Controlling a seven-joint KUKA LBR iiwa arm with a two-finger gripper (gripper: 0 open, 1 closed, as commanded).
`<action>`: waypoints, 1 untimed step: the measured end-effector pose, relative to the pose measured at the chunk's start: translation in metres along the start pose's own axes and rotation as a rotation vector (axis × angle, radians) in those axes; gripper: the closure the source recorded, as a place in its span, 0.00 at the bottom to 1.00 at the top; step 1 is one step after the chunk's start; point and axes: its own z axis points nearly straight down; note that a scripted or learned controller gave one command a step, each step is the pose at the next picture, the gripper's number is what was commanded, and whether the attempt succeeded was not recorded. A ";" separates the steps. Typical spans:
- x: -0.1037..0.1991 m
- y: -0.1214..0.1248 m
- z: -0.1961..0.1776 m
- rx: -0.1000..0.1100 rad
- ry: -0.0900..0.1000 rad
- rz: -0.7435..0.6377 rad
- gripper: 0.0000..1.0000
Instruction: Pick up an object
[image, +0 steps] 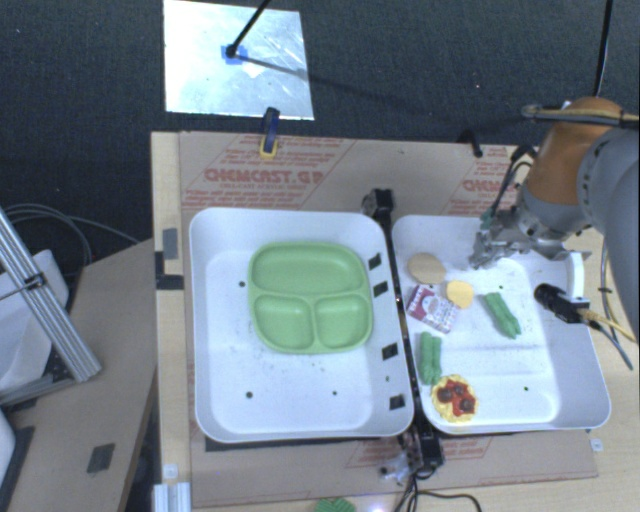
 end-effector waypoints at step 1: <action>0.000 0.000 0.001 0.001 0.000 0.000 0.00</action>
